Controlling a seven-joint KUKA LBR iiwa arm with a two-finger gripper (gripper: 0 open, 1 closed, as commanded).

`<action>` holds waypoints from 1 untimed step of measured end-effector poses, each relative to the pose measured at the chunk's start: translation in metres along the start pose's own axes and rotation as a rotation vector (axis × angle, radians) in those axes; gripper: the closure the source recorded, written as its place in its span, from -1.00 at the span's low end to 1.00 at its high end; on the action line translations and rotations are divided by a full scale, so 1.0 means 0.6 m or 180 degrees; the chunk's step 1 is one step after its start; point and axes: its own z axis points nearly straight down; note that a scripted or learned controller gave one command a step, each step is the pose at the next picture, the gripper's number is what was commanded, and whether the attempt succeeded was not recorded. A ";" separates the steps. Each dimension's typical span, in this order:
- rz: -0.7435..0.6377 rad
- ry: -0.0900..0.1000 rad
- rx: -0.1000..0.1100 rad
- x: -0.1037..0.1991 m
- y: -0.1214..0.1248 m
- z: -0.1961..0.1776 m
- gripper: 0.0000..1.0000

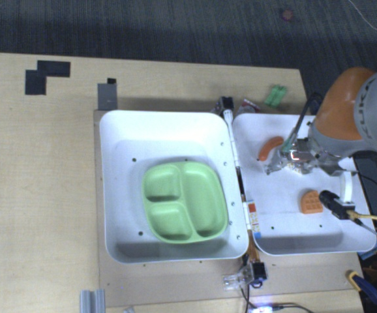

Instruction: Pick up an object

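Down front, nearest the lens, sits the pale green three-compartment plastic tray (185,201), flat in the middle of the left shallow white bin (120,175), well apart from the action, so prob. just parked there & not today's target. Over to the right shallow white bin (273,230), that's where the pickables are: a small orange-red sausage-shaped toy (269,148) lying on a slant up near the bin's back-left area, and an orange waffle-textured square piece (311,202) lower down towards the front-right. Both loose on the bin floor, apart from each other w/ bare white between them, which I'd judge leaves room for a straight top-down grab. Grey arm w/ the orange band (342,113) comes in from the right & leans over the right bin, and the two-finger gripper (291,162) is low over the floor, just beside the sausage toy's lower end, between the two orange items. Jaws: metal bits & a small lit spot down there, too blurred to read, so I cannot tell how wide they stand or whether they're touching the toy. Nothing visibly caught in them. Judgement: it's lining up on the sausage toy, grasp not yet made.
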 end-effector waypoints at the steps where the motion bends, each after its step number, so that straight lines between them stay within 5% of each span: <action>1: -0.0007 0.0009 0.0023 0.063 0.050 0.020 -1.00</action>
